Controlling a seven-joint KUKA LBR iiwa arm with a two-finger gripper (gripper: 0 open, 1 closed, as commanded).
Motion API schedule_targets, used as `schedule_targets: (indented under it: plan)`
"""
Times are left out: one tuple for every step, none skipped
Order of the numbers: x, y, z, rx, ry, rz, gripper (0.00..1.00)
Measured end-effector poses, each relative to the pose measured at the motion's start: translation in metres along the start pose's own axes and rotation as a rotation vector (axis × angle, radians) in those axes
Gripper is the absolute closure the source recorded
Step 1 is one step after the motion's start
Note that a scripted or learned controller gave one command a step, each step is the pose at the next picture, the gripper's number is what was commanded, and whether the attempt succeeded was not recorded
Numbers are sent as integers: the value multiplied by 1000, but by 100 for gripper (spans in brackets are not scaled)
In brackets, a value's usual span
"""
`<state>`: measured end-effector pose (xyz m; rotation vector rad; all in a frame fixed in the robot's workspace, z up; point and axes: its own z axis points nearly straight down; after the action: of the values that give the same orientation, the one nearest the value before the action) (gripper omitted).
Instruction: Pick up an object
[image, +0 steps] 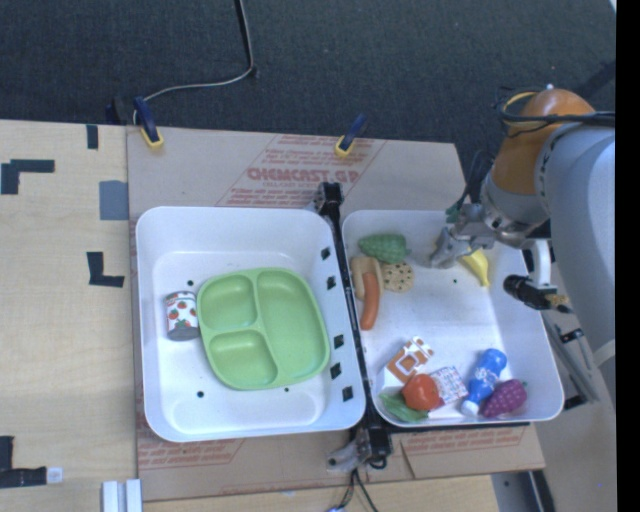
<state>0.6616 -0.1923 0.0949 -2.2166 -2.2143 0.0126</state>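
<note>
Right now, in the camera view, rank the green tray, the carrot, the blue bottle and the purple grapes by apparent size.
1. green tray, by far the largest
2. carrot
3. blue bottle and purple grapes: too alike to rank, the bottle perhaps slightly longer

Wooden bench (60, 330) with a cardboard sheet (290, 170), two white bins (150, 300) side by side on it.

- Dark grey carpet floor (330, 60) across the top, crossed by a thin pale cable (215, 75).
- Light wooden table (60, 330) at left, marked with dark tape pieces (105, 268).
- Brown cardboard sheet (270, 170) with red print laid flat, pinned by two yellow-and-blue clamps (148, 128).
- Even, soft lighting, without hard shadows.
</note>
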Motion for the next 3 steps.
schedule_targets:
  plan:
    - [-26,-54,-54,-11,-2,-1,0]
    - [13,-3,6,-2,2,-2,0]
    - [-33,-121,-75,-12,-3,0,0]
